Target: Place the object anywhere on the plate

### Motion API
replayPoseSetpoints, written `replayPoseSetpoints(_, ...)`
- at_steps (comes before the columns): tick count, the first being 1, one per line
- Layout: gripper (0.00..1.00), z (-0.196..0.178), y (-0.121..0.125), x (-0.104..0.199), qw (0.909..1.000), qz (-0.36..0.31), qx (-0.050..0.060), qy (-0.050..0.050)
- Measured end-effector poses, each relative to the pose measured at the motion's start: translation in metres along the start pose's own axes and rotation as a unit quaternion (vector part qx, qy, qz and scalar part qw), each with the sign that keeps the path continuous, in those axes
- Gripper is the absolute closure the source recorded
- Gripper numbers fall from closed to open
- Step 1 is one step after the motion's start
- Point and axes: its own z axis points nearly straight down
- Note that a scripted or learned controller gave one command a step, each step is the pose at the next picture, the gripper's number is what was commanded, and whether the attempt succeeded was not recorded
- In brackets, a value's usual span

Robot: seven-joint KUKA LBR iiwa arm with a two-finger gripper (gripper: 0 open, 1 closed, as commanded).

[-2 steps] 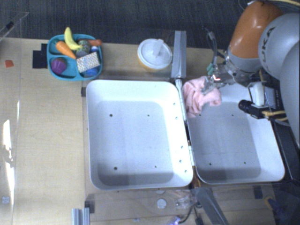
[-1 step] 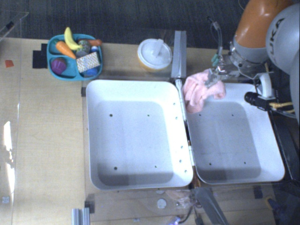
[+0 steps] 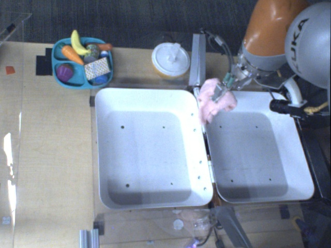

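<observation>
Insp. A: Camera view, from above. Arm (image 3: 289, 30) in from the right, tool (image 3: 226, 83) at the far left corner of the right bin (image 3: 258, 190). Tool pinches a pink cloth-like object (image 3: 213, 101); the fabric droops from between the fingers over the rim where left bin (image 3: 150, 190) and right bin meet.

Insp. B: Plate?

Insp. A: Nearest candidate is a round white dish w/ yellow rim (image 3: 171, 60) on the table (image 3: 46, 164), just beyond the left bin (could be a lidded bowl, can't confirm). Blue tray of toy food (image 3: 83, 62) sits further left, well apart.

Insp. B: Advice for the step in hand?

Insp. A: Judgement only: carry high enough that the hanging fabric clears the bin rim and the upright post (image 3: 196, 61) beside the dish, centre over the dish, lower before release so the limp cloth lands on it and doesn't slide off.
</observation>
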Motion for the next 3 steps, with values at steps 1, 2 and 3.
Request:
replayPoseSetpoints(1,1.0,0.006,0.011,0.054,0.9799,-0.2,-0.001,0.0)
replayPoseSetpoints(2,1.0,-0.001,0.037,0.107,0.9203,-0.391,-0.003,0.0)
replayPoseSetpoints(3,1.0,0.01,0.049,0.158,0.877,-0.48,-0.003,0.0)
